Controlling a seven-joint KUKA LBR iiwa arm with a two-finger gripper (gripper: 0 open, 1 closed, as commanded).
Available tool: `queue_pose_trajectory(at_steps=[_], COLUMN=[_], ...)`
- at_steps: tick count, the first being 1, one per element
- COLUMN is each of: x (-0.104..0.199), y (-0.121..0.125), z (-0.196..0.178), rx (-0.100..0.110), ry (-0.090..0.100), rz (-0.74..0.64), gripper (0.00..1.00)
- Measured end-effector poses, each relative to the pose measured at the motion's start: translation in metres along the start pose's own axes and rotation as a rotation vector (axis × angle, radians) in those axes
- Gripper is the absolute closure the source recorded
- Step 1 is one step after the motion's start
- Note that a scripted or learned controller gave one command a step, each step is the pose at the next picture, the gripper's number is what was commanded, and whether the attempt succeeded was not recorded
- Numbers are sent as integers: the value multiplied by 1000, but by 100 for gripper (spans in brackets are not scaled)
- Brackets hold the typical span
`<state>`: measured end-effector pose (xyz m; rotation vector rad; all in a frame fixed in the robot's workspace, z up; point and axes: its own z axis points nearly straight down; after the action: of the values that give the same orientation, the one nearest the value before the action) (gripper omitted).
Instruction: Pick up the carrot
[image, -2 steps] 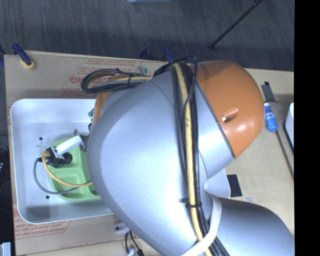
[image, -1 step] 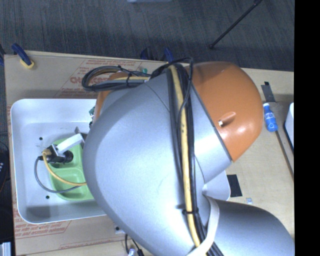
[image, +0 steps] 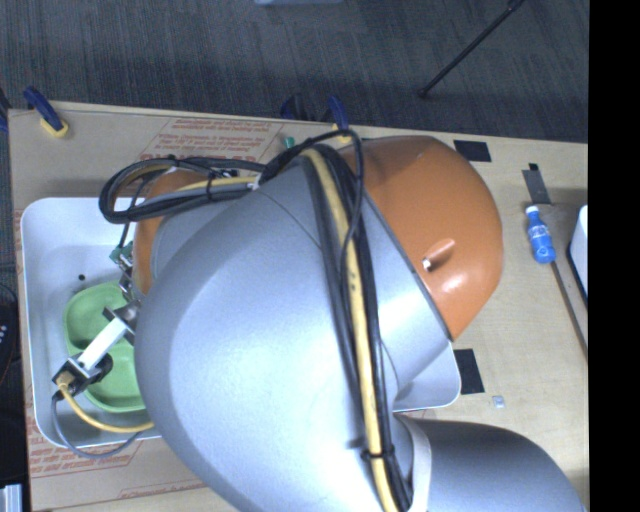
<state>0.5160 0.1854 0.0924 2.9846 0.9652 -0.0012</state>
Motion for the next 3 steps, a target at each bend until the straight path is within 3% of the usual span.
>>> queue_pose_trajectory(at_steps=[1,2,3], x=[0,-3,-89], y=[0,1,87], z=[-10,-9,-65], rx=[4,2,-6], ry=[-4,-11,-10], rz=[-7,-4,108], gripper=[100,0,0])
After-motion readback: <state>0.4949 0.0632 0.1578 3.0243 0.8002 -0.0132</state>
